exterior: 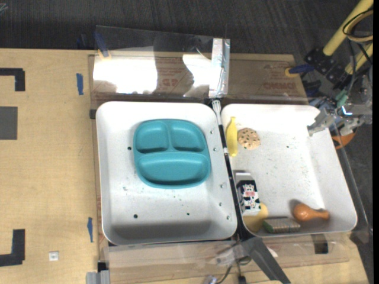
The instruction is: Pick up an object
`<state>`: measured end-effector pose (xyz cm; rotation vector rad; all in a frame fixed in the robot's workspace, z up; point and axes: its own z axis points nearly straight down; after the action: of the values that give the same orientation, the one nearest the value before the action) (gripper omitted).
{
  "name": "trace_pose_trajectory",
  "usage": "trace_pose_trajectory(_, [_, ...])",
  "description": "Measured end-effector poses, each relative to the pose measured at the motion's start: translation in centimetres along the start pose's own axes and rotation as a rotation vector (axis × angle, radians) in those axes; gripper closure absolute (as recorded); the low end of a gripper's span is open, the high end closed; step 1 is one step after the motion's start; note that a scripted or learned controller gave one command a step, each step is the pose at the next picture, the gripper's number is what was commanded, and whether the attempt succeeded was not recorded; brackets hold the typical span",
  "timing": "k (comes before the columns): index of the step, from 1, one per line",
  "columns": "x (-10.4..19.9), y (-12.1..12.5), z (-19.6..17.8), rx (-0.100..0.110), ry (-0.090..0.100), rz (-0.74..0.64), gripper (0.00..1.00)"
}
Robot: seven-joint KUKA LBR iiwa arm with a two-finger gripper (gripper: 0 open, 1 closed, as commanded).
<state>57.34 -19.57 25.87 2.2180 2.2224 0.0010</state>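
My end effector [324, 122] at the right bin's [308, 158] far right rim, its grip state I cannot tell, drumstick [308, 213] near the front edge, long axis left-right, thin end pointing right, banana [231, 136] lengthwise along the left wall, open floor mid-bin.

Floor: I see dark grey carpet [177, 5] across the top, running down the right side.
Table: a pale wooden table [41, 158] fills the left and centre, its surface matte and bare where visible.
Markings: black tape corners [15, 78] and short blue tape strips [79, 83] sit on the wood at left.
Panel: a clear plastic sheet [160, 67] stands behind the bins, catching glare.
Light: bright overhead, I read strong white reflections on that sheet.
Cables: yellow and black leads [349, 25] at upper right.
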Motion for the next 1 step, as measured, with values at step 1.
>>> trace_pose_trajectory(1, [7.14, -3.10, 11.32, 0.011, 0.004, -0.046, 0.00])
